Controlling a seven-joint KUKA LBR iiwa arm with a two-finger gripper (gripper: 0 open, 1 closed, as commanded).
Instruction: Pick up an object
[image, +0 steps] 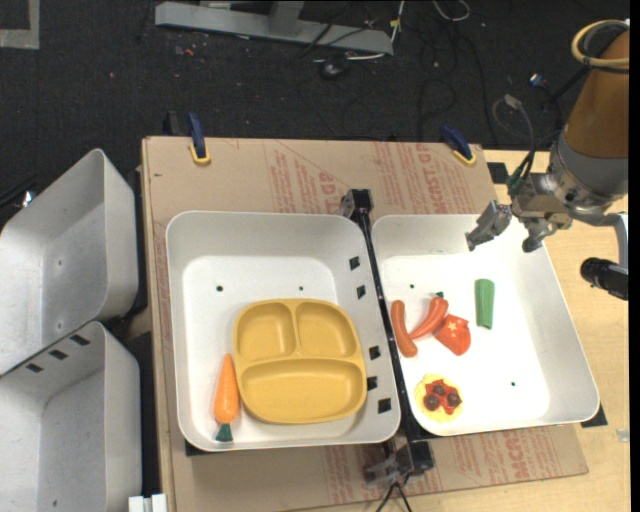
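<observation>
Gripper (511, 228) hovers spread and empty over the right bin's (560, 390) far edge, so this looks like the approach stage. Nearest below it lies the green stick (484, 303); a descent onto it seems next. Beyond sit the red pepper piece (453, 335), two sausages (403, 328) and a yellow disc (440, 396). Well off, the left bin (190, 300) holds a yellow tray (299, 361) and carrot (227, 391).

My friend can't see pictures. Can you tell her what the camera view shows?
A robot gripper hangs open over the far edge of the right bin, holding nothing. That bin has a green piece, a sausage, a chili, a strawberry and a small tart; the left bin has a yellow tray and carrot.
</observation>
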